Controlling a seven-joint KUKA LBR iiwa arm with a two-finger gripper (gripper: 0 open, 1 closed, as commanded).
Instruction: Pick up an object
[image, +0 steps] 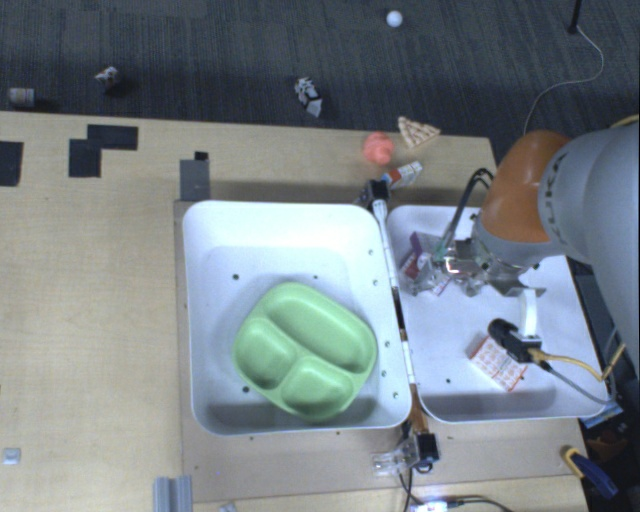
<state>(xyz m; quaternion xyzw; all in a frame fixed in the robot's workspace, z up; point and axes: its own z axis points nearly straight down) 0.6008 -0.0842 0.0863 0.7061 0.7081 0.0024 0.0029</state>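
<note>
Arm down in the right-hand one of 2 white bins.
The gripper (443, 266) hangs low over the shallow white plastic bin (560, 402); clenched or released, I cannot tell. A small dark-red crumpled object (410, 263) lies just beside it, bin-divider side. A red-and-white flat packet (497, 362) lies apart, toward the bench front. A green 3-compartment plastic plate (305, 348) sits well apart.

The arm (590, 190) runs off the right edge and hides the right bin's (450, 345) far right corner. The dark-red thing (412, 262) just beside the gripper (442, 274) is too blurred to identify. The specks (309, 95) on the floor (200, 50) beyond the bench (90, 300) are too small to name.
</note>
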